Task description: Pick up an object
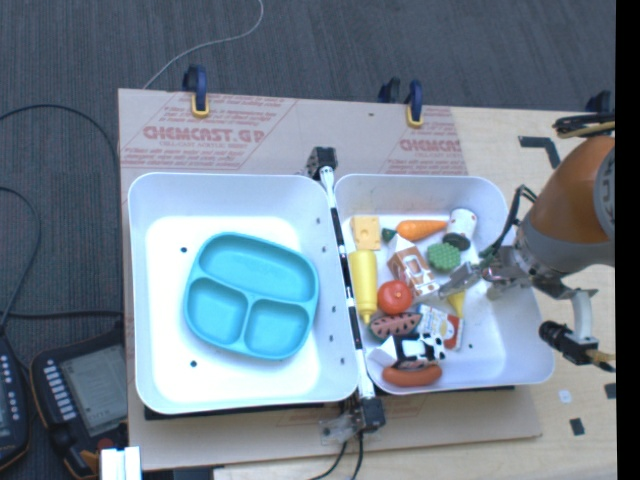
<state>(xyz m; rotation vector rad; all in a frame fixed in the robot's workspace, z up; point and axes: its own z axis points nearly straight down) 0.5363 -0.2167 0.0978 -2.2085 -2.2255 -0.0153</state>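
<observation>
Grey metal fingers of the pincer (447, 288) reach low into the right bin (500, 363) from the arm (570, 213) on the right, and whether they are parted or closed I cannot tell, since they blur into the toys beneath them. No object is clearly seen between them. Just above the tips lies a green round toy (443, 256), and touching the tips on the left is a small brown box (410, 265). Just left of that sits a red tomato (395, 295), with a yellow bottle (363, 278) beside it along the bin's left wall. Below the pincer lie a dark sausage-like piece (396, 324), a black-and-white cow figure (418, 348) and, nearest the front wall, a red hot dog (411, 373). Farther up from the pincer are a piece of cheese (367, 232), an orange carrot (420, 229) and a white cylinder with a dark cap (460, 225).

Well to the left of the pincer, across the clamped seam between the bins, the left bin (160, 218) holds a blue divided plate (250, 295) with three compartments. Both bins rest on a brown board (250, 128) on the table, held by blue clamps (197, 84) at its far edge.
</observation>
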